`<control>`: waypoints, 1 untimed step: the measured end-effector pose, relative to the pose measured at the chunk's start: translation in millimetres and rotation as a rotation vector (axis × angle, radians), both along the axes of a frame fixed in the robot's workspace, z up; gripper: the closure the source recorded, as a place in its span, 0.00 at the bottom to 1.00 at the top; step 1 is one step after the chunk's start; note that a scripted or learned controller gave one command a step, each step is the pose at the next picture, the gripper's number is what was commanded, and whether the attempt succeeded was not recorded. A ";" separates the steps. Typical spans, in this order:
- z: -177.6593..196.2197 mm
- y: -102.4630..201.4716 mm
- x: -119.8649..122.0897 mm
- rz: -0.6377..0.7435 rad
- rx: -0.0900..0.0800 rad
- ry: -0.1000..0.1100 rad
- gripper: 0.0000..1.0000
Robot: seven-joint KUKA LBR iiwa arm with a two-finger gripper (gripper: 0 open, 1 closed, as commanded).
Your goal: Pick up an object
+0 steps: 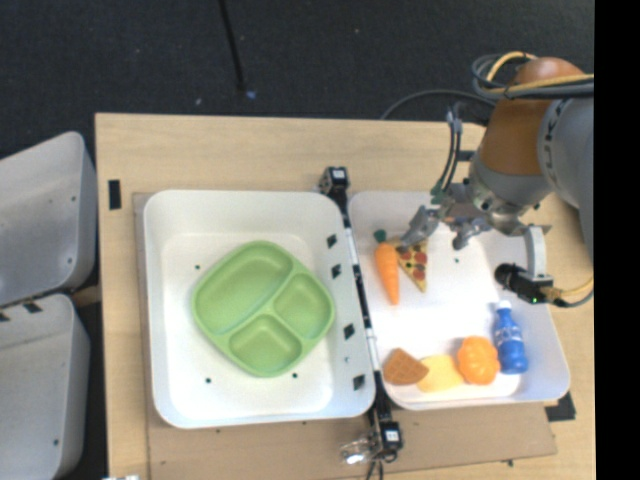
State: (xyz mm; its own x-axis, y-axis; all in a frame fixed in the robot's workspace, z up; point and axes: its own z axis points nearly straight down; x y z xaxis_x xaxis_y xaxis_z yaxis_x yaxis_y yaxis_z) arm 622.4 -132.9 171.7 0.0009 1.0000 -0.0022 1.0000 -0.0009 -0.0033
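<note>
Near rim of right bin (470,400): bread piece (405,368), cheese wedge (437,373), orange (478,359), blue bottle (509,339). Gripper (446,230) spread open, holding nothing — left finger beside pizza slice (413,264), carrot (387,272) touching it. Risk: closing pinches both or nudges slice away. No legible writing — bottle label too small.

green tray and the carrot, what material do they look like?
Green divided tray: looks like moulded plastic, matte with a soft sheen, uniform colour, rounded compartments. Carrot: probably plastic toy food, going by its smooth, flat orange surface; too small to be sure.
</note>
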 end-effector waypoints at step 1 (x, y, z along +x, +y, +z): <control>-60.1 -7.7 2.8 0.000 -0.001 -0.002 0.00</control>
